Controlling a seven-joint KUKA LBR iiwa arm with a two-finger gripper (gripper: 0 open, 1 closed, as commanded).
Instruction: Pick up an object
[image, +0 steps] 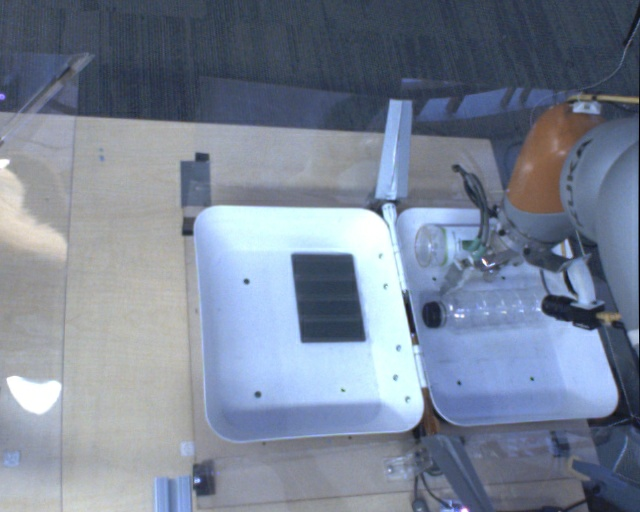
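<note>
A clear plastic bottle (492, 308) with a black cap lies on its side across the right bin (520, 390), cap pointing left. A clear round cup (432, 244) lies at that bin's far left corner. A dark ribbed rectangular block (327, 297) lies flat in the middle of the left bin (250, 400). My gripper (482, 257) hangs low over the far part of the right bin, between the cup and the bottle, just above the bottle's upper side. Nothing is visibly held in it.
The grey arm with its orange band (545, 165) comes in over the right bin's far right corner, with a black cable fitting (572, 310) beside the bottle's base. A metal bracket (393, 150) stands behind the seam between the bins.
</note>
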